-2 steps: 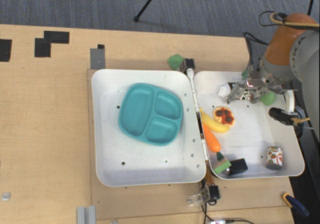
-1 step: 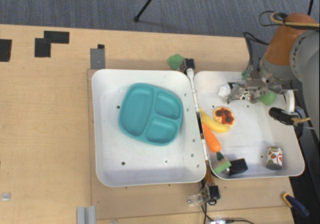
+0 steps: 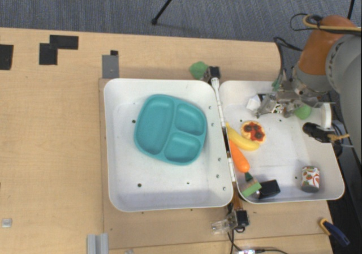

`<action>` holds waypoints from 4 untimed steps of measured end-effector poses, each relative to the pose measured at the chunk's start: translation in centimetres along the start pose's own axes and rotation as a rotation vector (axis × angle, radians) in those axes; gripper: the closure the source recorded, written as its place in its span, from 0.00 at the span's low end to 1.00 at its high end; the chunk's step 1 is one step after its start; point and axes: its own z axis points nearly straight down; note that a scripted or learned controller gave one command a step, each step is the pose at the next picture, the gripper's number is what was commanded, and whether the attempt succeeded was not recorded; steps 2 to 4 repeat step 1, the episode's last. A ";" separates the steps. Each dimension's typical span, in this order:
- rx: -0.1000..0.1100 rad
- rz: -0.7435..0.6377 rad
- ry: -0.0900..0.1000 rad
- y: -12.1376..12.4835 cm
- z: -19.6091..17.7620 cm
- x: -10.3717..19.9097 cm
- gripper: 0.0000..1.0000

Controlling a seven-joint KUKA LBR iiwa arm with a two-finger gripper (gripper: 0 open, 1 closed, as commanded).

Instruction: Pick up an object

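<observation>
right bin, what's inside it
In the right bin: a banana, a carrot, a pizza toy, a small can, a black block. The gripper covers part of its far end.

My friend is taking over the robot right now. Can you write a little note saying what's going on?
Gripper: low over the far end of the right bin; holding nothing I can see.
Right bin: banana, carrot, small pizza toy, can, black block.
Left bin: teal divided plate.
Done: nothing lifted yet.
Left: grab one object and raise it.
</observation>
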 end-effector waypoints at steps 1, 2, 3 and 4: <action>0.002 -0.001 0.010 0.1 0.0 -0.3 0.00; 0.002 -0.001 0.010 0.1 0.0 -0.3 0.00; 0.002 -0.001 0.010 0.1 0.0 -0.3 0.00; 0.002 -0.001 0.010 0.1 0.0 -0.3 0.00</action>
